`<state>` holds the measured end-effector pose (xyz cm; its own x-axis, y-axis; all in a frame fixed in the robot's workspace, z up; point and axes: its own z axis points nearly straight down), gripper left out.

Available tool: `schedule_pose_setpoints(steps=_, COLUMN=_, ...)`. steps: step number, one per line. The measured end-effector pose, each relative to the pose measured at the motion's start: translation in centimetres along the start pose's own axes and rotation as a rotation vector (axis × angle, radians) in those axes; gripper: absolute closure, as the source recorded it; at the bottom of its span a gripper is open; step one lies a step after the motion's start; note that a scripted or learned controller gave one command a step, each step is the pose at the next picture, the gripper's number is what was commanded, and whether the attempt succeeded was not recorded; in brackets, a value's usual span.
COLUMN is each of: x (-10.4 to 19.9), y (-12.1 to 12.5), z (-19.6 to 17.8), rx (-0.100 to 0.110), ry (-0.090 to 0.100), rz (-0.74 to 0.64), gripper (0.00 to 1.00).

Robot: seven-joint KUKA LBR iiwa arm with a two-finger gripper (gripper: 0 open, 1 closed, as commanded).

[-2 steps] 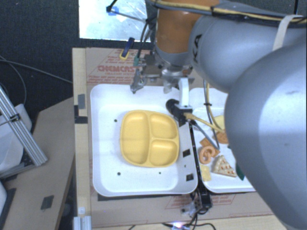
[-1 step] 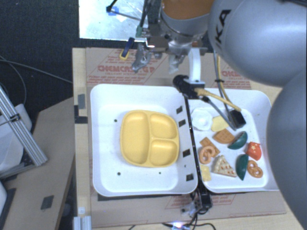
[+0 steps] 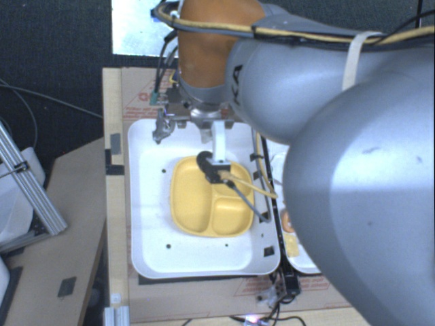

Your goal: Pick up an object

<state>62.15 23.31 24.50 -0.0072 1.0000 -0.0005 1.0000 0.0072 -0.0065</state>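
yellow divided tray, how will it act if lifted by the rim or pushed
The yellow tray looks like moulded plastic, so probably stiff and light. Its glossy, rounded rim may slip from a pinch. Lying flat in the white bin, it would likely slide rather than tip or roll.

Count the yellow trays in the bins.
1. The yellow divided tray lies centrally in the view's left bin. The arm covers most of the other bin, so more may be hidden.

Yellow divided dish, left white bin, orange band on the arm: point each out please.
Yellow divided dish [image 3: 192,199]: camera view, floor of its left compartment.
Left white bin [image 3: 146,206]: camera view, bare floor left of the dish.
Orange band [image 3: 211,39]: camera view, middle of its rounded face.
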Motion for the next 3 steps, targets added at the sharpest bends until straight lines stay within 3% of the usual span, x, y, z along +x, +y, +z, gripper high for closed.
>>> schedule_pose_setpoints(steps=1, x=0.3, y=-9.0, z=-8.7, rx=-0.010, ry=0.005, rz=-0.002, gripper=0.00)
schedule_pose_setpoints(steps=2, x=0.2, y=-8.6, z=-9.3, rx=-0.010, ry=0.002, rz=-0.005, gripper=1.00)
schedule_pose_setpoints(steps=3, x=0.1, y=-3.2, z=-14.7, rx=-0.017, ry=0.004, rz=0.001, gripper=1.00)
